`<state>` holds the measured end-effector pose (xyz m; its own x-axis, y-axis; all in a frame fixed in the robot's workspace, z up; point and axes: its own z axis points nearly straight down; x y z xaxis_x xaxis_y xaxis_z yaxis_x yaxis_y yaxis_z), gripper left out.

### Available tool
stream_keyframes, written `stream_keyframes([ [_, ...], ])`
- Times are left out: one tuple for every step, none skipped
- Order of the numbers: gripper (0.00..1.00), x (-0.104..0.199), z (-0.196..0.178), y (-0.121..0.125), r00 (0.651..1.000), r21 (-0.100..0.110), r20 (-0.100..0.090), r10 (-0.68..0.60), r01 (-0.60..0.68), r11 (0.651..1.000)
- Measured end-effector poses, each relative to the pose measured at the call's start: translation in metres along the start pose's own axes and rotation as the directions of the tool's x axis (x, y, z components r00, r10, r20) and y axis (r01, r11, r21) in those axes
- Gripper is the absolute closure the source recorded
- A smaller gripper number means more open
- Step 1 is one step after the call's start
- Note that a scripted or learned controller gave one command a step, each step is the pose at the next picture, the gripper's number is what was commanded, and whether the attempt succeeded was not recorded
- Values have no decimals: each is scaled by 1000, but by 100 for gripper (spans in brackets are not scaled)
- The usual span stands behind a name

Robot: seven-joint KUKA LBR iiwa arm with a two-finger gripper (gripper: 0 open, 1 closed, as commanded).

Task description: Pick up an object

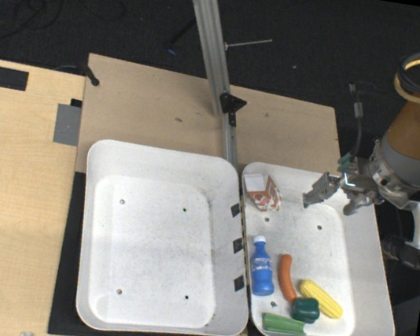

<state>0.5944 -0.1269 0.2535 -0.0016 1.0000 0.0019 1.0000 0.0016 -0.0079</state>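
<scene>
Camera view: gripper point(335, 194) is seen at upper right of the right bin point(377, 311), fingers spread wide, nothing held. Candidates are clustered at lower centre: blue bottle point(261, 267), orange sausage point(286, 276), corn cob point(321, 298). A descent centred on one isolated item, probably the bottle, is advised.

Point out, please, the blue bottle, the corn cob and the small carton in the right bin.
blue bottle point(261, 268): camera view, on the middle of its body.
corn cob point(321, 298): camera view, on its yellow middle.
small carton point(262, 192): camera view, on its top face.
</scene>
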Motion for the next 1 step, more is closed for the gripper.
stream_keyframes([
  [0,-1,-3,1,1000,-5,1,2,-2,1000],
])
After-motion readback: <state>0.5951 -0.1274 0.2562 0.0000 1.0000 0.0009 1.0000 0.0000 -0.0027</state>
